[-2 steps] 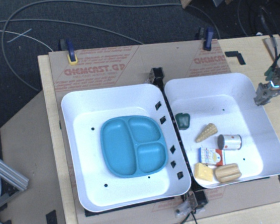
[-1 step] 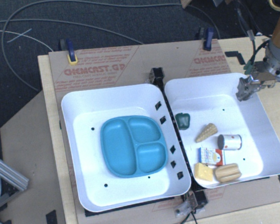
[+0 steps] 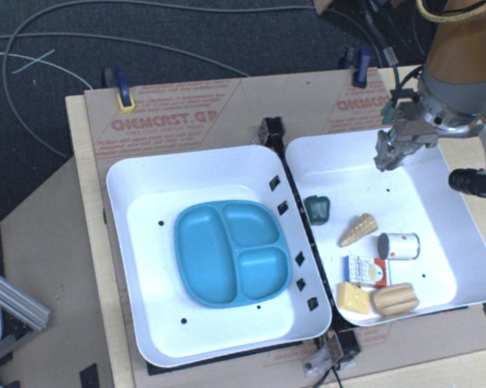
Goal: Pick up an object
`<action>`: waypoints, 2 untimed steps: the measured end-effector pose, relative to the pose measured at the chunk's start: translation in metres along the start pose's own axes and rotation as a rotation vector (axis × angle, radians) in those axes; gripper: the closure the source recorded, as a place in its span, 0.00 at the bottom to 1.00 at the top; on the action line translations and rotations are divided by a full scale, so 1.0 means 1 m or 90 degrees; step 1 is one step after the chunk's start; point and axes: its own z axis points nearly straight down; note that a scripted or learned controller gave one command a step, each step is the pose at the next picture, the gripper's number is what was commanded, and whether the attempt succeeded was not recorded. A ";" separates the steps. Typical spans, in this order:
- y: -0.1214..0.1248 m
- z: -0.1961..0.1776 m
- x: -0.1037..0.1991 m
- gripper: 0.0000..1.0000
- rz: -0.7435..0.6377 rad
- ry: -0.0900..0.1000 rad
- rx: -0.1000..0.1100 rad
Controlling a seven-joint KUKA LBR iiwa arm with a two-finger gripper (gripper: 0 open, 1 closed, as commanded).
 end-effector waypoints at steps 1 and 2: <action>0.017 0.010 0.052 1.00 0.000 0.000 0.001; 0.033 0.007 0.114 1.00 -0.001 0.001 0.000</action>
